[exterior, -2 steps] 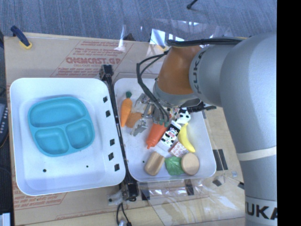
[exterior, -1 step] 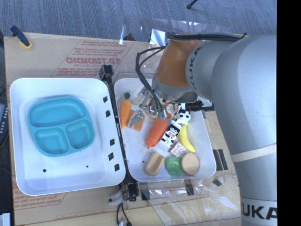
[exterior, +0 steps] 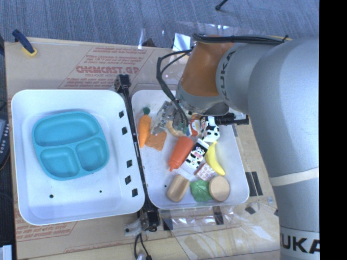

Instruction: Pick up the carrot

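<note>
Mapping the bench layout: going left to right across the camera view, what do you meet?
Yellow-tipped blue clamp → blue three-compartment plate → orange carrot with green top → yellow banana → grey arm with orange band.

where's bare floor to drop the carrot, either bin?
Left bin: bare white floor all around the blue divided plate, widest along the near edge. Right bin: crowded from the gripper down to the near wall; two carrots, banana, green ball, little free floor.
</note>
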Robot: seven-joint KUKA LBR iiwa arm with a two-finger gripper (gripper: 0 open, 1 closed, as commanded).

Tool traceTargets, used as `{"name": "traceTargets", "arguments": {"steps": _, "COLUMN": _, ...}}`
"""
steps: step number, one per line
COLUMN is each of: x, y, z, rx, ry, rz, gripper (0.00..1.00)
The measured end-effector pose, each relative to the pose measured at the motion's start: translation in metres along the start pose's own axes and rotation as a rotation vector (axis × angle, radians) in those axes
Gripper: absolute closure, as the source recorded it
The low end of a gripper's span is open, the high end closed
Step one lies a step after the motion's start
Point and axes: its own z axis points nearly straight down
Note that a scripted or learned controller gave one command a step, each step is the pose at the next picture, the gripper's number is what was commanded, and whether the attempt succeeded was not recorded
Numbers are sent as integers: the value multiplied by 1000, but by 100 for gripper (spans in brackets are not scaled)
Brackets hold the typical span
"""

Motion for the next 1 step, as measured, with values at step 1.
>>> {"name": "traceTargets", "arguments": {"steps": 1, "x": 78, "y": 77, "z": -91, "rx": -4, "ry": 3, "rz": 127, "gripper": 100}}
